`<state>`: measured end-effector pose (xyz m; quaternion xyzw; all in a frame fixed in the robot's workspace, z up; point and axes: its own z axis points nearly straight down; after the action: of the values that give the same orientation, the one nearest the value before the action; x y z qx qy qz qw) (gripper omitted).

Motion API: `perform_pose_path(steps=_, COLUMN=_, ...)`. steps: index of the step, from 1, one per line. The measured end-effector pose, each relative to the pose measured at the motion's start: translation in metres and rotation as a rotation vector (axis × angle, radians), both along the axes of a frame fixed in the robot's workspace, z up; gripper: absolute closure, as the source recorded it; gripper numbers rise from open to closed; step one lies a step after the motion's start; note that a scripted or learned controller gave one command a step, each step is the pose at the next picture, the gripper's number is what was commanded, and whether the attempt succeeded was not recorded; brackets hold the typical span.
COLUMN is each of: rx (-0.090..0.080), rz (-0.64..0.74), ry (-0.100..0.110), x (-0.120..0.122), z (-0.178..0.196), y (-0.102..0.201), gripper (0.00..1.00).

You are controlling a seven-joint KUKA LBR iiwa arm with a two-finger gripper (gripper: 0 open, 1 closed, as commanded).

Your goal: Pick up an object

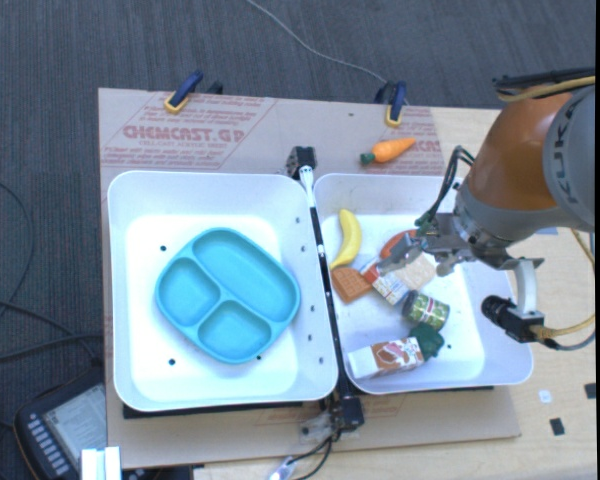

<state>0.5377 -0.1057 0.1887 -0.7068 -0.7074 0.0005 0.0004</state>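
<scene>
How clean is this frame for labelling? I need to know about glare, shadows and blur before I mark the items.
Camera view: lighting is even and soft, with faint shadows beside the banana and blue plate; the white bins look bright but not blown out; small items under the gripper are slightly soft and crowded, so their edges are hard to separate; the arm hides part of the right bin.
</scene>
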Motion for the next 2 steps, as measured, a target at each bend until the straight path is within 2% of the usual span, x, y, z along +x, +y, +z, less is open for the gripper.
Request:
perform_pose_path(steps=1, rx=-0.002, rz=-0.001, ry=-0.013, x=0.031, z=-0.089, y=0.003, gripper=0.0)
perform_pose_path(steps=2, rx=-0.002, rz=0.0, ry=-0.019, x=0.033, z=-0.076, y=0.003, gripper=1.0)
